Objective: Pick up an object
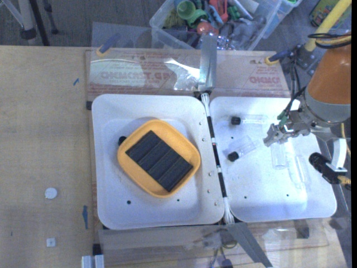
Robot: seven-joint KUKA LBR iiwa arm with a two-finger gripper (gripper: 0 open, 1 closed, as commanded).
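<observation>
Yellow tray (158, 157) lying diagonally, upper-left to lower-right

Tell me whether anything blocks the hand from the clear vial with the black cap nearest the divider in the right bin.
Nothing visible does: bare white floor lies between the hand and the vial.

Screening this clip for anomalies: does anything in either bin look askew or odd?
The yellow tray in the left bin lies rotated, out of square with the bin's walls. In the right bin, clear vials lie scattered on their sides. Nothing looks spilled or broken.
</observation>
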